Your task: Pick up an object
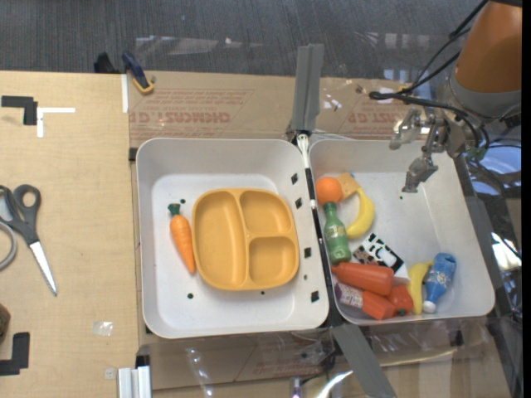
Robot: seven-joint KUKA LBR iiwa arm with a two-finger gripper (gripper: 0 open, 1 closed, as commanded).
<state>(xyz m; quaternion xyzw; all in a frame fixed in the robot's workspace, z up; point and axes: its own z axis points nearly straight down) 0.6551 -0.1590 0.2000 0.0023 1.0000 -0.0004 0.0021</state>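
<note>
We see the claw (419, 171) above the right bin (465, 222), upper right part, holding nothing; whether wide or narrow we cannot tell. Banana (362, 210), orange (328, 189) and green bottle (335, 235) lie left of it.

Left of the metal end effector (419, 166), the white bins (153, 247) look like smooth plastic; the yellow plate (246, 239) is glossy plastic. The surface (66, 247) looks like matt pale wood.
</note>
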